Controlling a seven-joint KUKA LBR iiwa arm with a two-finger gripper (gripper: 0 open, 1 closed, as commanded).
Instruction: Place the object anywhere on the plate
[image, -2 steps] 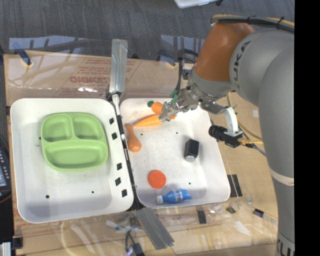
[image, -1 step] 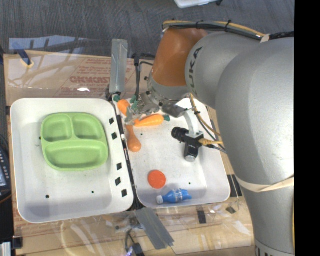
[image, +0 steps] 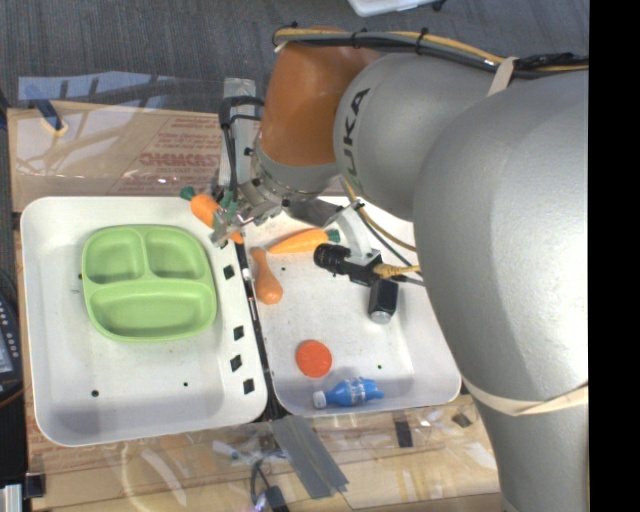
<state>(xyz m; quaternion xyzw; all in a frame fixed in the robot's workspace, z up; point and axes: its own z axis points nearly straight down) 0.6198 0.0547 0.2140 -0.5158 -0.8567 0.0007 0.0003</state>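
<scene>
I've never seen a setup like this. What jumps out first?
The huge grey arm with its orange band fills the right side and reaches over the bins. Next is the bright green plate, split into three sections, in the left bin. The right bin holds small things: carrots, an orange disc and a blue bottle.

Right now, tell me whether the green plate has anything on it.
Empty. All three compartments of the green plate show bare; the carrots and orange disc lie in the right bin.
</scene>
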